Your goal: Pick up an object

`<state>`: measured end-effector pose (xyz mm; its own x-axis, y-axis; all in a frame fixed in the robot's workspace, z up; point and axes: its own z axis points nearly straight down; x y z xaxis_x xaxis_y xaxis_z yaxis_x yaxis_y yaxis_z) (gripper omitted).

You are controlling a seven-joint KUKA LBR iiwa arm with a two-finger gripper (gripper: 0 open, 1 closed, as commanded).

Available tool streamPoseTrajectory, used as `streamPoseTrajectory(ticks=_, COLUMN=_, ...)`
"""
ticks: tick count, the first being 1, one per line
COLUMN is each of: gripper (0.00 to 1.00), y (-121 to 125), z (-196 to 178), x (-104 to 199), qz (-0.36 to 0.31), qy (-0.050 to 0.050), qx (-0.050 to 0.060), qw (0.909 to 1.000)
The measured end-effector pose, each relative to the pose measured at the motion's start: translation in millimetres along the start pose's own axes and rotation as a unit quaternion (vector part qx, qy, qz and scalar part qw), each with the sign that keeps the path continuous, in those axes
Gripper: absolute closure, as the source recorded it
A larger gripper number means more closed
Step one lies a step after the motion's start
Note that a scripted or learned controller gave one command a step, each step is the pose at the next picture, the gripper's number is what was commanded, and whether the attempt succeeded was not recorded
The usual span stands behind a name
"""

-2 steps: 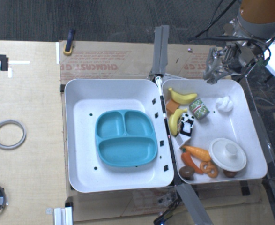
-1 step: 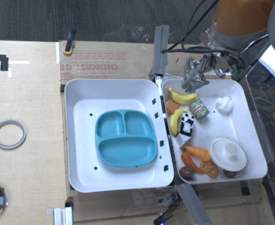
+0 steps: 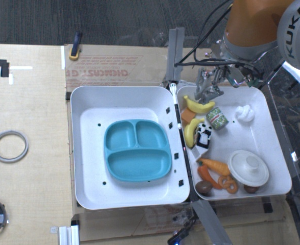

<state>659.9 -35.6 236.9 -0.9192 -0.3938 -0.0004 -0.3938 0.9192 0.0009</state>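
Brown rounded piece (image 3: 204, 188), front rim: it lies pressed against the right-hand white bin (image 3: 275, 137) wall, beside the orange plastic carrot (image 3: 214, 166); a finger coming down here could strike the rim rather than the piece.
White domed lid with a knob (image 3: 248, 168): near the front right corner, smooth and rounded, so I judge 2 fingers would slide off it.
Black-and-white block (image 3: 204, 135): it touches the lower yellow plastic banana (image 3: 190, 132), and a closing grip may take both or nudge 1 away.
Green-and-red carton (image 3: 217, 119): tilted, just beside the upper yellow banana (image 3: 199, 105); a tilted face could twist out under squeeze.
White crumpled lump (image 3: 245, 113): apart from the cluster, the least crowded target.
Left white bin (image 3: 78, 152): holds a teal divided plate (image 3: 138, 150), well apart from the arm.
Gripper (image 3: 209, 90): at the far edge of the right bin, above the upper banana. Cables and glare blur the tips, so I cannot tell whether the jaws are released or clenched, and nothing is seen between them.
Main risk: the likeliest target, the upper banana, lies close to the divider wall and to an orange piece (image 3: 187, 115), so a descent may clip the wall or close on nothing.
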Motion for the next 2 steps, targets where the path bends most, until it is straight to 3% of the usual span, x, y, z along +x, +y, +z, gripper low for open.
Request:
streamPoseTrajectory(ticks=1, gripper=1.00, y=-9.7, z=-31.2, x=3.5, qz=-0.109, qy=-0.002, qx=0.000, qw=0.9940)
streamPoseTrajectory(ticks=2, gripper=1.00, y=-39.3, z=-62.6, x=16.1, qz=-0.175, qy=-0.002, qx=0.001, qw=0.9846)
